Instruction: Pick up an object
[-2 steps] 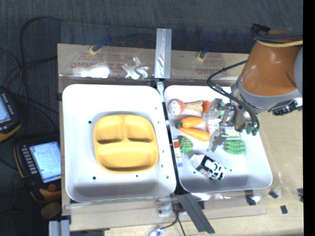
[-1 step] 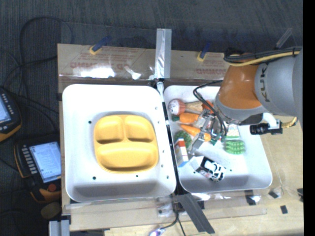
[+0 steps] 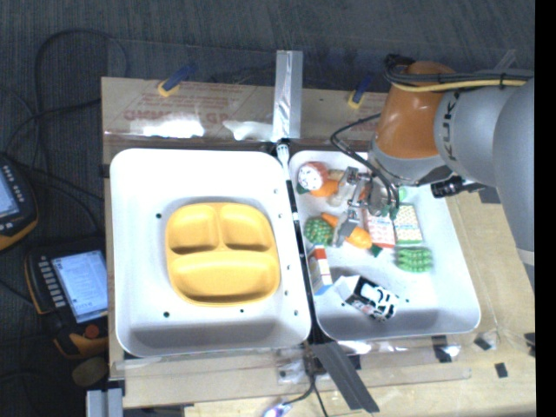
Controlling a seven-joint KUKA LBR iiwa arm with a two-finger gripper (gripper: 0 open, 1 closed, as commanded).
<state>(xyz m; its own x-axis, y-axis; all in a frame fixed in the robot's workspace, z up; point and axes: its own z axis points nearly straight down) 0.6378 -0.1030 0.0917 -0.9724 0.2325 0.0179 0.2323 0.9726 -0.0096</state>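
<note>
Nearest the camera, a black-and-white toy lies at 6 o'clock in the right bin. Gripper hangs over the orange piece at bin centre; its opening cannot be determined. Descend vertically, centred, clear of the green pod at 3 o'clock.

1. You see a yellow compartment tray lying flat in the middle of the left white bin.
2. Behind both bins, a sheet of cardboard covers the bench, held by two blue-and-yellow clamps at its far edge.
3. A strip of silver tape runs up from the seam between the bins.
4. To your left, on the dark carpet, a handheld pendant with a lit screen lies among black cables.
</note>
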